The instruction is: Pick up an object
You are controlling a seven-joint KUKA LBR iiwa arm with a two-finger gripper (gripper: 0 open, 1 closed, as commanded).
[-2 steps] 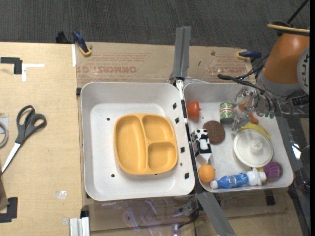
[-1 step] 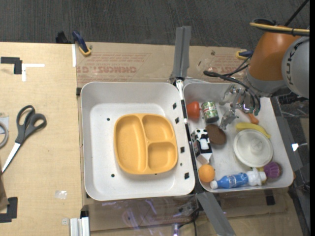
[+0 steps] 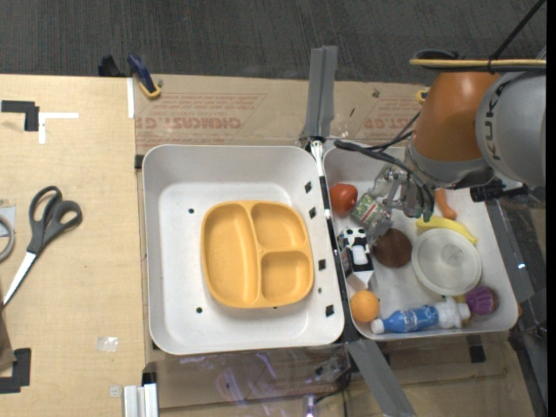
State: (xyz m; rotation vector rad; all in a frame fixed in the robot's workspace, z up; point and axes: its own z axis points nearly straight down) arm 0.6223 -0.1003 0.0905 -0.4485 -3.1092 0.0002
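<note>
The gripper (image 3: 382, 205) was seen low in the right bin (image 3: 499, 259), its state not discernible; a brown object (image 3: 393, 248) lay just below it, a red one (image 3: 344, 198) beside.

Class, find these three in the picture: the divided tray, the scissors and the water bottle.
Tray (image 3: 258, 253), camera view, on its central divider.
Scissors (image 3: 43, 218), camera view, on the black handles.
Bottle (image 3: 415, 319), camera view, on its blue label.

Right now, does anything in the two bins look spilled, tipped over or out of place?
Nothing looks spilled or broken. The blue bottle lies on its side along the right bin's near wall, and the items there are crowded together. The yellow divided plate sits flat in the left bin.
</note>
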